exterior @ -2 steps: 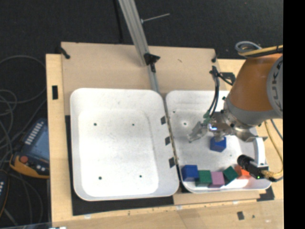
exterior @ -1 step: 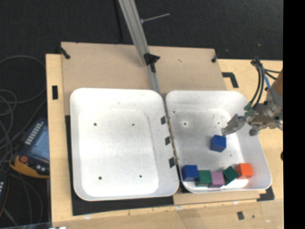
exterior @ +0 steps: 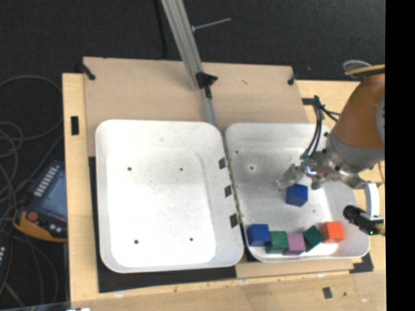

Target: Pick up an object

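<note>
Table [exterior: 162,83]: carries two white bins. Left bin [exterior: 162,193]. Right bin [exterior: 272,154]: arm [exterior: 363,122] over it from the right; tool [exterior: 299,181] closed on a blue cube [exterior: 297,195], raised mid-bin. Front edge row: blue block [exterior: 259,233], green block [exterior: 279,240], lilac block [exterior: 296,241], dark green block [exterior: 314,236], orange block [exterior: 334,230].
</note>
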Tool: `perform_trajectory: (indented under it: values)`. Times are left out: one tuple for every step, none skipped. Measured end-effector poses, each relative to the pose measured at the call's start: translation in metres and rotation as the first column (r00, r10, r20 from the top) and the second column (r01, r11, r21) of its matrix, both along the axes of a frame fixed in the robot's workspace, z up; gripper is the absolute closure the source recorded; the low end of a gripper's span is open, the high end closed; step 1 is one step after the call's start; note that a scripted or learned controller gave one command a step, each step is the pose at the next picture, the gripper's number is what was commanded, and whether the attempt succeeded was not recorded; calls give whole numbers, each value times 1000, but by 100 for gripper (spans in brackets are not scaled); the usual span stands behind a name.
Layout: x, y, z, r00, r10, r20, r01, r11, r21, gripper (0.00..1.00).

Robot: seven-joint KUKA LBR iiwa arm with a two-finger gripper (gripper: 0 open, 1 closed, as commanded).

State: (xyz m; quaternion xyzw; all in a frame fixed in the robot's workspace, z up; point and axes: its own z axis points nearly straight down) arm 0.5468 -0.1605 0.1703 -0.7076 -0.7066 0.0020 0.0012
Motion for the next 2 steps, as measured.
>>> perform_trajectory:
  values:
    - [14,-24,-74,1000,-1,10,1,1000,-2,0]
    - [14,-24,-61,1000,-3,11,3,1000,-2,100]
